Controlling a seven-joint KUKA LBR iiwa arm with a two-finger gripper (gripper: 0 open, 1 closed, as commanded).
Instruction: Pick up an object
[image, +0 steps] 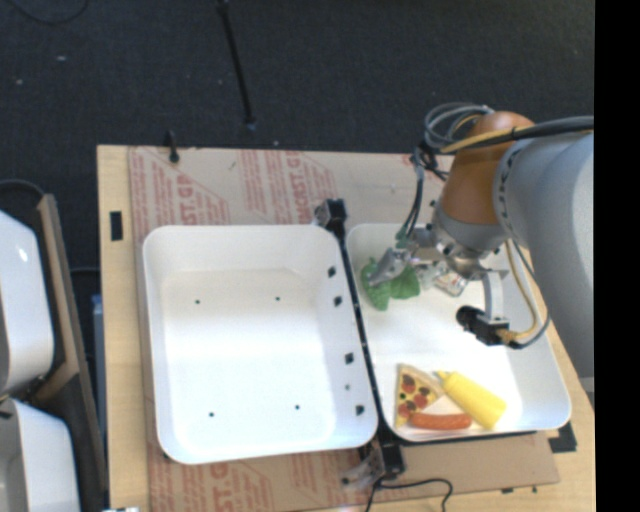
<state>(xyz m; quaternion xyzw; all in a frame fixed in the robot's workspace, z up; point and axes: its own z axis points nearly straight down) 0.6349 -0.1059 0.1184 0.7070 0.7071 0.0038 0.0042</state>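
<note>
Gripper (385, 268): you see it down at the green toy (392, 286), closure indeterminate | Location: right bin (545, 395), upper-left corner by divider | Handling: likely light, soft, deformable; take it across its middle.

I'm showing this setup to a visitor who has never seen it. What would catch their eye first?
First the big grey arm with its orange band, reaching in from the right over the right bin. Its gripper sits low at a green object near that bin's left wall. Next, the bright toys at the bin's near edge: a pizza slice, a yellow piece and a red sausage.
</note>
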